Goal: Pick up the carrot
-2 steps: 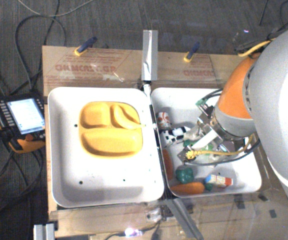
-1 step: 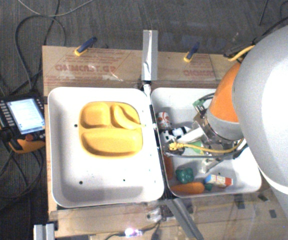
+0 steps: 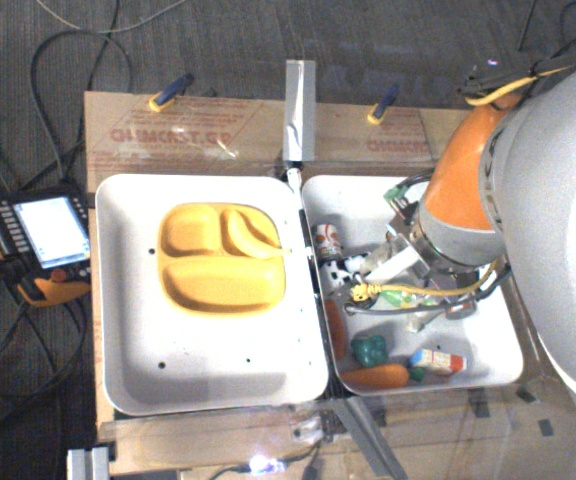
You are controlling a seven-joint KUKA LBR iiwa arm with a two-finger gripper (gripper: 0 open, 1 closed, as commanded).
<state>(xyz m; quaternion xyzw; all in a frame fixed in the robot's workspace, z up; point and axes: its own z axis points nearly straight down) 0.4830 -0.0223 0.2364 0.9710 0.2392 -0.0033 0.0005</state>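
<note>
The carrot [image 3: 376,375] is an orange, tapered piece lying along the front wall of the right bin [image 3: 498,368], beside a green toy [image 3: 371,349]. My gripper [image 3: 390,265] hangs over the middle of that bin, below the grey wrist and its orange band [image 3: 465,173]. It is above a black and white cow toy [image 3: 346,269] and a yellow stringy item [image 3: 380,290], well back from the carrot. Nothing orange shows at the gripper's tip.
The right bin also holds a small red and white can [image 3: 326,236], a brown stick [image 3: 336,332], a small bottle [image 3: 438,361] and a metal utensil [image 3: 438,314]. A yellow compartment tray [image 3: 223,258] sits in the left bin [image 3: 128,348]. A handheld screen [image 3: 43,230] lies off the bench's left.
</note>
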